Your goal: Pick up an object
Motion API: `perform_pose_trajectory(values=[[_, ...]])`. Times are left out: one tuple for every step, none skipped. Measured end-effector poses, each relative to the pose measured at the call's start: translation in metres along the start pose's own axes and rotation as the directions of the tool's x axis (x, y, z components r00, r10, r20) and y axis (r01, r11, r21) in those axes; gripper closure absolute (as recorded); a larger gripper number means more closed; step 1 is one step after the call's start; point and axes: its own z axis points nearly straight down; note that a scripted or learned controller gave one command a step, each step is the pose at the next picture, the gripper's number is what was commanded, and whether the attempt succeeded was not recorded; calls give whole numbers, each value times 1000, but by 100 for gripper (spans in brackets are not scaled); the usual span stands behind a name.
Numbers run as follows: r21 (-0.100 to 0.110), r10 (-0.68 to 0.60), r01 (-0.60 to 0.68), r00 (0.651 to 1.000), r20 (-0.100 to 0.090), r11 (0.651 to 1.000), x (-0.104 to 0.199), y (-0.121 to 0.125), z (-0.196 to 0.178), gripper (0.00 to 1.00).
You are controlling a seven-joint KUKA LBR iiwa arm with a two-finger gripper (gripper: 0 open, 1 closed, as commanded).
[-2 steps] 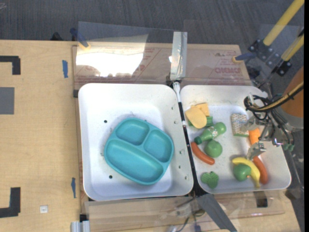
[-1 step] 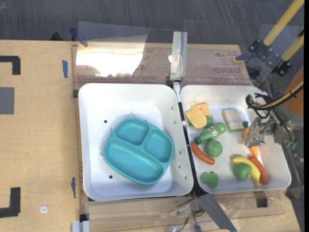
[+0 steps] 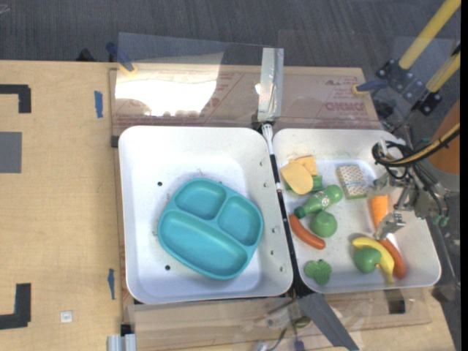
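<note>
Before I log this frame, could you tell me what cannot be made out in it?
- Tool: too small and cluttered to tell open from shut, camera view.
- Arm: cut off by the right edge.
- Carrot: partly covered by the tool.
- Banana: overlapped by the green fruit.

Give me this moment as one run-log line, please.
pincer low in right bin beside carrot | nothing seen held | banana, sausage, broccoli lying loose | teal tray in left bin
</note>
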Motion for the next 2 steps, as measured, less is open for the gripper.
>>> perform_pose_trajectory(values=[[-1,54,-55,998,-31,999,-10,0,20,0],[1,54,-54,998,-17,999,-14,0,8,100]])
